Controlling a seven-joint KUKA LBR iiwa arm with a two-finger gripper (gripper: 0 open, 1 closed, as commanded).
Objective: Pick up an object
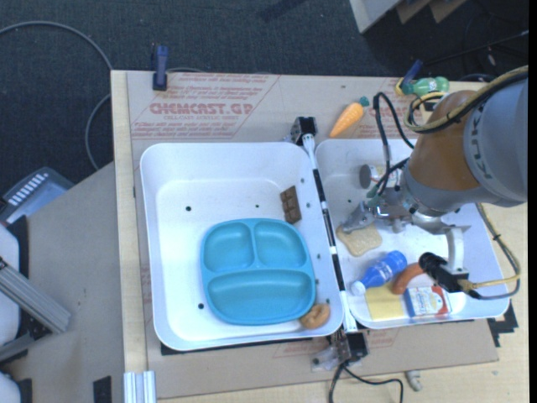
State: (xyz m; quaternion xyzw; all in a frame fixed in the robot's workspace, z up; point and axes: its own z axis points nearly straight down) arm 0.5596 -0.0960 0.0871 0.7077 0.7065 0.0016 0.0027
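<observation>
Right bin [497,309], near edge: yellow block [388,304] touching a labelled packet [432,300]; just behind them a blue bottle [382,270] and a reddish sausage-shaped piece [405,277]. Left bin [159,191]: blue divided plate [256,270], a brown pastry [316,315] at its near right corner, a brown chocolate bar [290,205] against the right wall. Mid right bin: toast slice [362,240], claw [359,218] low over it, touching or just above; whether it is wide or narrow cannot be told. Arm [470,154] enters from the right, wrist bent down. Far surface [210,107]: toy carrot [347,118].
</observation>
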